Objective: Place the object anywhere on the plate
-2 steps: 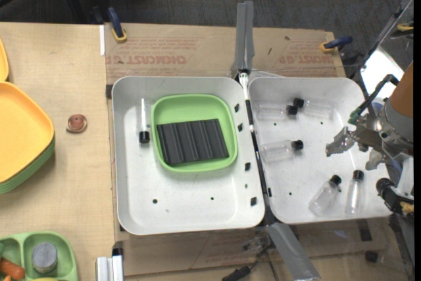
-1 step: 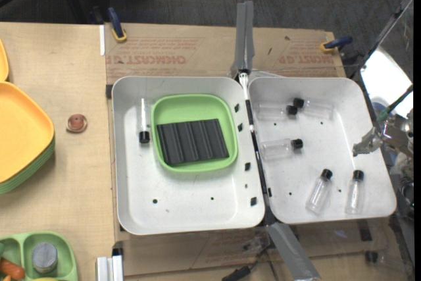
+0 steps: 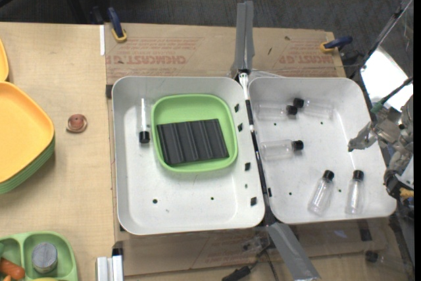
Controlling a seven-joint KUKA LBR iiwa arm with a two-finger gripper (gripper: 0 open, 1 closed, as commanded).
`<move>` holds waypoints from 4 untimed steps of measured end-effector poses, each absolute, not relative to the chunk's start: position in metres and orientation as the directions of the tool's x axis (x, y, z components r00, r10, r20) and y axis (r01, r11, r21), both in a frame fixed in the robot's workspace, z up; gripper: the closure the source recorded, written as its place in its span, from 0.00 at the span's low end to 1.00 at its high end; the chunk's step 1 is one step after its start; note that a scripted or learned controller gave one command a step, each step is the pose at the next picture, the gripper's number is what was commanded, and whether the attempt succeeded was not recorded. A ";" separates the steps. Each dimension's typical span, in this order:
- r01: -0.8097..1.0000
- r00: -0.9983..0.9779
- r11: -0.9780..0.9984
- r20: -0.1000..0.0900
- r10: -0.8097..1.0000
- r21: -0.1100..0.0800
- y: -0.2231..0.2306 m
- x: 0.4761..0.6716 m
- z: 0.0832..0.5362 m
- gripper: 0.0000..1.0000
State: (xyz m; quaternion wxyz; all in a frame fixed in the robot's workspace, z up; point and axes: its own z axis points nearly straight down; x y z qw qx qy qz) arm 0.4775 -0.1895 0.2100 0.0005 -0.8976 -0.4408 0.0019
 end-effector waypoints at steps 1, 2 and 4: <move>0.719 0.695 -0.695 -0.004 0.719 -0.004 -0.140 0.477 0.213 0.00; 0.531 0.848 -0.848 -0.004 0.531 -0.001 -0.134 0.478 0.226 0.00; 0.211 0.977 -0.977 -0.006 0.211 -0.002 -0.168 0.476 0.187 0.00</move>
